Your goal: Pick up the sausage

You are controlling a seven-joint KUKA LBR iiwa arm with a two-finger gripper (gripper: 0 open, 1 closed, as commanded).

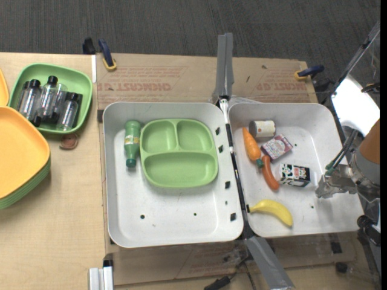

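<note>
One sausage lies free in right bin | carrot touching its upper end | milk carton just right of it | banana below | gripper at bin's right side, well apart from sausage, fingers' spread cannot be told | green tray, green bottle in left bin

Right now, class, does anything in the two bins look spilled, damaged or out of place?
Nothing stands out. The green bottle lies on its side beside the green tray; the sausage, carrot and banana lie loose and whole in the right bin.
</note>
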